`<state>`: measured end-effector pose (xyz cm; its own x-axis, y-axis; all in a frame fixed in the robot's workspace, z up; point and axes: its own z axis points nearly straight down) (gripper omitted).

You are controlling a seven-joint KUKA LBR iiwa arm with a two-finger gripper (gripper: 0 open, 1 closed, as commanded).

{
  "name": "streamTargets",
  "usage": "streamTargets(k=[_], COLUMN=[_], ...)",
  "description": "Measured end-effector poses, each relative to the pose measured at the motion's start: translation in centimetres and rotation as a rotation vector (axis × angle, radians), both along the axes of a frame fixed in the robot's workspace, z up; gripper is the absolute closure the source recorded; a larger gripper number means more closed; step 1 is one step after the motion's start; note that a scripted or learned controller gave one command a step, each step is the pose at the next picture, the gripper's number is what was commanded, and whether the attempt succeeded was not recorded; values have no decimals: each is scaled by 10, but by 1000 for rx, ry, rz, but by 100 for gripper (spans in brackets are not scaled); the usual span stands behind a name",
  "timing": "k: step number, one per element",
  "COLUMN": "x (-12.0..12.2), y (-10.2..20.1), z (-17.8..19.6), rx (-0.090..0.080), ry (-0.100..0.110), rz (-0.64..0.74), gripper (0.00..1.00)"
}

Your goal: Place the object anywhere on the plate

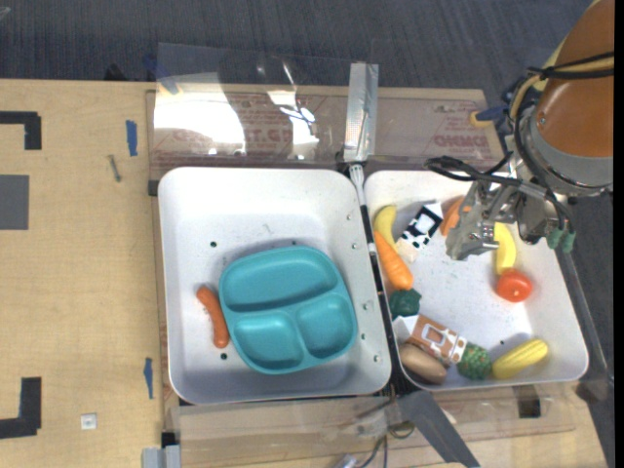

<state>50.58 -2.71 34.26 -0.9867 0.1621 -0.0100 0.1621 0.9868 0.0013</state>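
Gripper (pixel 475 237): finger state cannot be told | carrot (pixel 394 258): judged light, stiff, slippery; best taken mid-length | plate (pixel 286 308): compartmented.

Setting: robotics lab test bench. Evidence: plywood bench (pixel 68 291) marked with black tape corners (pixel 24 130) and blue tape tabs (pixel 131 136); two white bins (pixel 185 203) side by side on it, clear sheeting (pixel 244 115) taped along their far edge; grey carpet (pixel 292 13) beyond the bench's far edge; industrial arm (pixel 580 105) with loose cabling over the right bin; plastic toy food (pixel 507 359) as test stock; teal divided plate (pixel 288 307) in the left bin.
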Motion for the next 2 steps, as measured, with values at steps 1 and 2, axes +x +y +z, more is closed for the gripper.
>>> streamTargets(k=[1,2], x=[-12,-10], y=[46,75], z=[19,36], rx=[-2,-4], ry=[-3,-1], rz=[401,653], gripper=[100,100])
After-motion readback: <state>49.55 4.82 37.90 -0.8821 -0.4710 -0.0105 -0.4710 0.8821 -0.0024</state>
